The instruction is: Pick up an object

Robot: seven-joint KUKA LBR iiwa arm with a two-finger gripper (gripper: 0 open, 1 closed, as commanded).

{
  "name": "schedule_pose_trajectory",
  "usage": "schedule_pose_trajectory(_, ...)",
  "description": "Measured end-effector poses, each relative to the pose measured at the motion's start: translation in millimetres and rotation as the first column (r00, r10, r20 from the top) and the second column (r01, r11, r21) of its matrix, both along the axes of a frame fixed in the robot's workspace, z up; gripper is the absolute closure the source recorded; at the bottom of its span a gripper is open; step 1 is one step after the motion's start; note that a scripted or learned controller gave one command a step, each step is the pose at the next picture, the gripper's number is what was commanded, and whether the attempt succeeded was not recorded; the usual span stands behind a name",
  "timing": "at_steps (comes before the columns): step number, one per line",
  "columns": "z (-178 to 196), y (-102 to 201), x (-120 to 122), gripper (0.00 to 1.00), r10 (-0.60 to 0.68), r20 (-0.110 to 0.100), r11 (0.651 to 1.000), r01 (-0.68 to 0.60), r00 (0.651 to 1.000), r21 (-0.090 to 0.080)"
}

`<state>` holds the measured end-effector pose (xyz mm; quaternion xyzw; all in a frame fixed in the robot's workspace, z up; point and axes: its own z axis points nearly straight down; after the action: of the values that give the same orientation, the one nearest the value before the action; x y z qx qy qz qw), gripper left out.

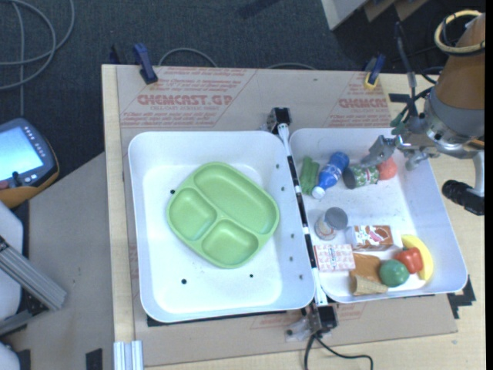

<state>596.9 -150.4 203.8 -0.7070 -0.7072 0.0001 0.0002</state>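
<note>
Toys (362,174) crowd under my gripper (379,154) (grip state I cannot tell); tightly packed neighbours could deflect me and spoil the pick.

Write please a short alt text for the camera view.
A robot arm's tool hangs low over small items at the back of the right white bin. The left white bin holds a green divided plate.

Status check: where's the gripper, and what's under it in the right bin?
Gripper low at right white bin's far end. Red-tipped dark object lies right below it, not seen held. Blue-capped bottle and green packet crowd alongside.
</note>
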Motion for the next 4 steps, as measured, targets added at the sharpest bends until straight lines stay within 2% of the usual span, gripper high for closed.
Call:
schedule_pose_trajectory(1,-117,47,-69,0.00,0.000,-0.017,1.000,0.000,1.000,0.006)
schedule_pose_trajectory(2,-107,23,21,0.00,0.003,0.007,1.000,-0.003,1.000,-0.003)
schedule_pose_trajectory(3,-120,-38,-70,0.00,-0.010,-0.008,1.000,0.010,1.000,-0.001)
schedule_pose_trajectory(4,-118,-35,13,0.00,0.004,0.008,1.000,-0.004,1.000,-0.003)
